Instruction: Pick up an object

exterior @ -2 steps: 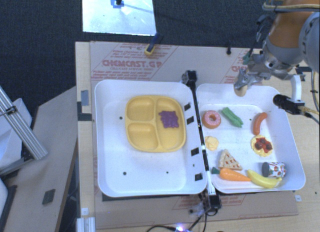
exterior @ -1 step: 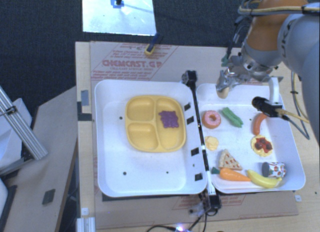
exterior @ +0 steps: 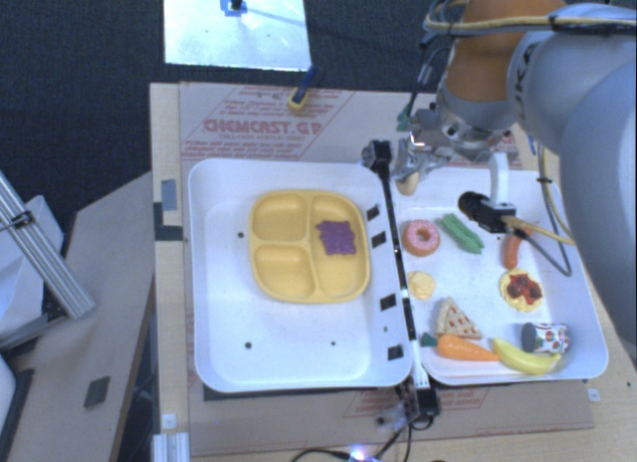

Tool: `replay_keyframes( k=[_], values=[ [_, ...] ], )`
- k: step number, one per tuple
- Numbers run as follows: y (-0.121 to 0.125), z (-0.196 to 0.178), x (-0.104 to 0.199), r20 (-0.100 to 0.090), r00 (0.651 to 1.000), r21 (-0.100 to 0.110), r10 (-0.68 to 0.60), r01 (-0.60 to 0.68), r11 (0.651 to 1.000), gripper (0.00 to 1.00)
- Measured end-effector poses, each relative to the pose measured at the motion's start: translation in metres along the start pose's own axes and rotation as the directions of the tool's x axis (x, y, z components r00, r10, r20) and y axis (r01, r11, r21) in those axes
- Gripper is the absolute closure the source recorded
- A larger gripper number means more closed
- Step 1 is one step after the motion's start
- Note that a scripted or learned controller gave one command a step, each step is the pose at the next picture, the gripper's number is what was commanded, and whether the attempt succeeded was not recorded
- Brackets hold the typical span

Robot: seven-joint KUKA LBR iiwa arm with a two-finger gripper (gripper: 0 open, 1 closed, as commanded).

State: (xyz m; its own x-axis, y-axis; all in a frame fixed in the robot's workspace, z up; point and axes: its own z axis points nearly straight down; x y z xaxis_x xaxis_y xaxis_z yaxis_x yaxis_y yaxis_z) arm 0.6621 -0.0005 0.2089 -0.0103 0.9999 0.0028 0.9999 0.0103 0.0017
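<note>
Pincer (exterior: 406, 173) low at right bin's (exterior: 587, 336) far-left corner — finger state: cannot tell. Nearest object, doughnut (exterior: 420, 238), lies just beside divider. Judged light, rigid, smooth plastic — grip across ring's outer edge.

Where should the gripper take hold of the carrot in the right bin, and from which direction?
Probably from above, at the carrot's thick middle, fingers closing across its narrow width. It lies flat and long; the pizza slice and banana crowd it.
</note>
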Motion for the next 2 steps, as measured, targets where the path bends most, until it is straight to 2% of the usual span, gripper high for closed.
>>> replay_keyframes(
  k=[1,2],
  values=[
    [0.013,-0.012,0.047,0.0,1.0,-0.003,0.0,0.0,1.0,1.0],
    [0.009,-0.006,0.077,0.001,1.0,0.0,0.002,-0.002,1.0,1.0]
  ],
)
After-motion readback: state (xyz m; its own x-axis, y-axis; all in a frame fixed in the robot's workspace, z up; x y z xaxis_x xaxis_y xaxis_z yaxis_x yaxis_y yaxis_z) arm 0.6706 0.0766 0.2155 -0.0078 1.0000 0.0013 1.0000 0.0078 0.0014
